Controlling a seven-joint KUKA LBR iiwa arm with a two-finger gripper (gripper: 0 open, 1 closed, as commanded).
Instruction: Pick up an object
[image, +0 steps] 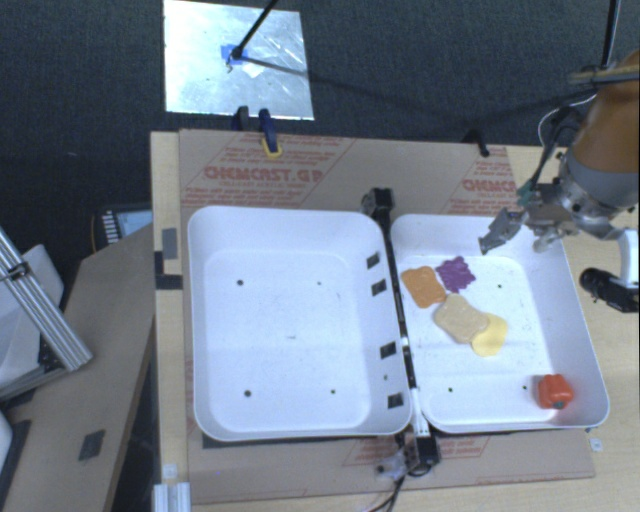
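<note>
The gripper (520, 228) hung over the far right corner of the right bin (575, 330), above the floor and well short of any object. Two fingers showed: one reached left and down toward the purple piece (456, 272), the other sat nearer the wrist. They looked spread, with nothing between them, though the blur made this less than certain.

All the candidates lay in the right bin. Taking the purple piece as landmark: the orange slab (423, 286) lay just left of it, touching or nearly touching; the tan piece (459, 318) lay nearer the camera from it; the yellow piece (490, 336) sat just beyond the tan one, overlapping its right edge. The red block (553, 391) stood well apart, off in the near right corner by the wall. The left bin (200, 330) lay further left, past the divider.

By my judgement this was the approach step: no descent had begun and no object had been chosen by contact. The purple piece was nearest the fingertip, so it seemed the likely target. The next move would call for carrying the gripper left and toward the camera until it stood over the piece, then lowering with the fingers wide enough to straddle it. The pieces looked flat and thin, so the tips would have to reach almost to the floor. The orange slab close alongside could catch one finger.
</note>
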